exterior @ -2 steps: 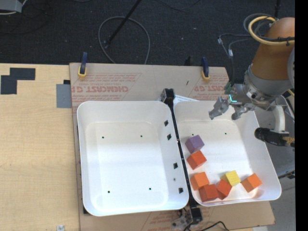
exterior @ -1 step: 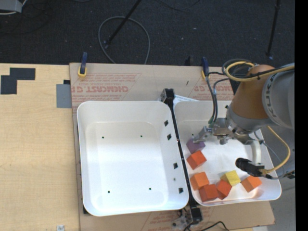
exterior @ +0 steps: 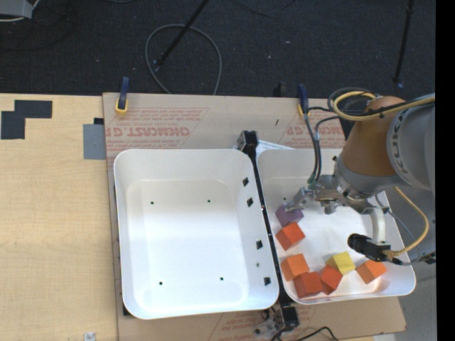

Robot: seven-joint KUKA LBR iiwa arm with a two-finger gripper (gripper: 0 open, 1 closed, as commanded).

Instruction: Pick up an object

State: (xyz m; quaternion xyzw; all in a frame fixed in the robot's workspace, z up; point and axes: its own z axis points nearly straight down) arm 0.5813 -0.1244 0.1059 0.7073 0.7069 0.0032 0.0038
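Red blocks (exterior: 316, 281) sit at right bin (exterior: 398, 290) front edge; jaws (exterior: 298, 203) over purple block (exterior: 288, 215), grip state indeterminate.

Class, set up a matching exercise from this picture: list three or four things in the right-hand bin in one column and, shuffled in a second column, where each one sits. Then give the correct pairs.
Things:
1. purple block
2. yellow block
3. hand
4. orange block at the far right

Places:
A. just above the purple block
B. among the blocks along the bin's near edge
C. nearest the divider, at the top of the group
D. beside the bin's right rim

Pairs: 1-C, 2-B, 3-A, 4-D
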